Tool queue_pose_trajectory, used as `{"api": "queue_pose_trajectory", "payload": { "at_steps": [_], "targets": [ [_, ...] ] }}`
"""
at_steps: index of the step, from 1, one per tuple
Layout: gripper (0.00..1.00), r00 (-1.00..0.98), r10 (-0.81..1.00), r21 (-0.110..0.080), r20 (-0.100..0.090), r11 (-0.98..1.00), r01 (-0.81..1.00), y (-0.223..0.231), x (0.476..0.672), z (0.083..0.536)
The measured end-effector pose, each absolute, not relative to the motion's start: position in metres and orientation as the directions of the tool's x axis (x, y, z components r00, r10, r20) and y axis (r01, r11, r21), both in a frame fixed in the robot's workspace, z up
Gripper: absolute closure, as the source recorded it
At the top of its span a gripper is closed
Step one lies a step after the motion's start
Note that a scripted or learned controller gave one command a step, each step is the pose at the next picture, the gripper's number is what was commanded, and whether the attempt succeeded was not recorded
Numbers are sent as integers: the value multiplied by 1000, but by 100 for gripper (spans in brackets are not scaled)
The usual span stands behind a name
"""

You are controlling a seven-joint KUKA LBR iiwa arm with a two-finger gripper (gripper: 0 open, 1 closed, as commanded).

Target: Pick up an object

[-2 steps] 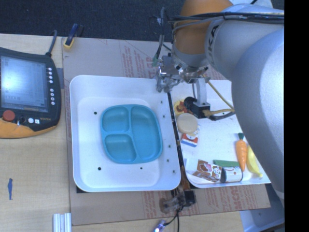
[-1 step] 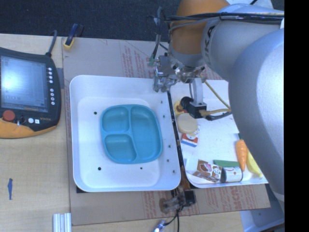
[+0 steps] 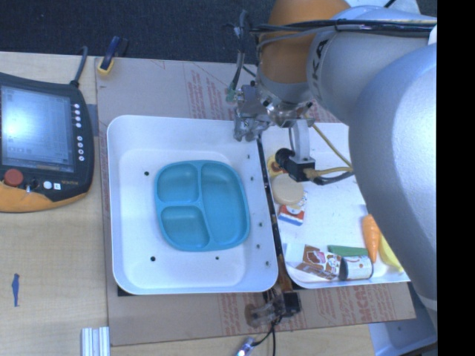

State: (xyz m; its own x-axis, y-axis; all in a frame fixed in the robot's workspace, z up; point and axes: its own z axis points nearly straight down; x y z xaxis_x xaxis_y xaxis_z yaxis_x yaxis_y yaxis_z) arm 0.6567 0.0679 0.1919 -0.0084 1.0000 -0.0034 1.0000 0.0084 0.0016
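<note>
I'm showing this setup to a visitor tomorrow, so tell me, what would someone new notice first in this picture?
The big grey arm with its orange band looms over the right bin, and its gripper hangs at the far end of the wall between the two bins. A blue divided plate lies flat in the middle of the left bin. The right bin holds a small clutter, including an orange carrot near its right edge.

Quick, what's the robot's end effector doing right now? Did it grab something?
End effector: cannot be told whether it is open or closed, or holding anything. It is above the back corner of the white bin with the blue divided plate.
</note>
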Motion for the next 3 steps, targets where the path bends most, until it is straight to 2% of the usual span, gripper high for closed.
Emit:
{"api": "queue_pose_trajectory", "payload": {
  "at_steps": [1, 2, 3],
  "targets": [
    [0, -7, 1000, -6, -3, 7, 1000, 131, 655, 127],
    [0, -7, 1000, -1, 0, 7, 1000, 189, 648, 261],
    [0, -6, 1000, -4, -1, 6, 1000, 216, 656, 271]
  ]
}}
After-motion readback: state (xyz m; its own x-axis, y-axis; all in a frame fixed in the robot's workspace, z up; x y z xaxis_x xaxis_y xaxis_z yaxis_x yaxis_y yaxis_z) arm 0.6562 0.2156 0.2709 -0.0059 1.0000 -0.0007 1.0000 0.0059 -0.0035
